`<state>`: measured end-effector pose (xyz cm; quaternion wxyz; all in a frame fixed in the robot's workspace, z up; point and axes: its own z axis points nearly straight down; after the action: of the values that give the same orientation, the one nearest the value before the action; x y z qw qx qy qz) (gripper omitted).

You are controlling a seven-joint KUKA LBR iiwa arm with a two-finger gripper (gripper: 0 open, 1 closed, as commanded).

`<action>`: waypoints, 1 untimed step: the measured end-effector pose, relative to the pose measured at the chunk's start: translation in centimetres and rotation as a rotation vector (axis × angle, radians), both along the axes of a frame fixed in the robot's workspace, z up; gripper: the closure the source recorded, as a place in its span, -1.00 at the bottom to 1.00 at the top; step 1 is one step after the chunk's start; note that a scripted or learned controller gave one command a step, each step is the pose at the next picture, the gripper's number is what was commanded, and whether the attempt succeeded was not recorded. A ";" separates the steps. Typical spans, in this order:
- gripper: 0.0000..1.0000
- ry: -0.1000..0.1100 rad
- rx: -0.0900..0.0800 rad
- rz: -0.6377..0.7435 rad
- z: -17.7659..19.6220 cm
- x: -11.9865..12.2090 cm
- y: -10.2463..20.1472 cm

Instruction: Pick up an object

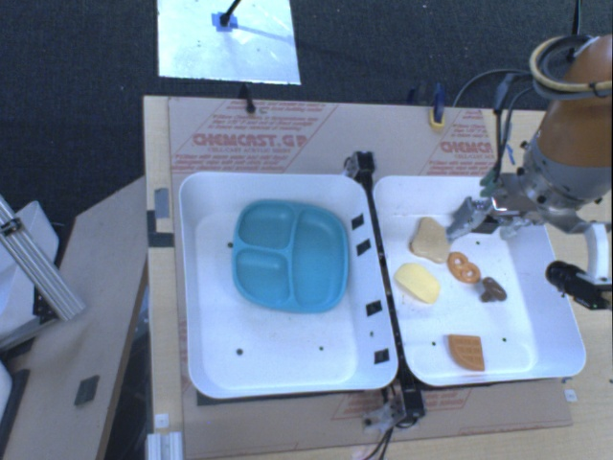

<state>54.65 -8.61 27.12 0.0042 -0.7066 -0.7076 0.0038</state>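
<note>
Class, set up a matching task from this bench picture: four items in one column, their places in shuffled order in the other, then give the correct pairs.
Items:
1. blue divided plastic plate
2. orange pretzel-shaped ring
3. orange waffle-patterned square
4. pale yellow rounded block

Places:
A. right bin, near front edge
B. left bin
C. right bin, beside the small brown lump
D. right bin, close to the divider

Pairs: 1-B, 2-C, 3-A, 4-D
</note>
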 end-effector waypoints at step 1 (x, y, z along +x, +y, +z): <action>-1.00 -0.010 -0.001 0.002 0.5 0.2 0.0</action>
<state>54.82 -8.58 27.59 0.0005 -0.7059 -0.7084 0.0006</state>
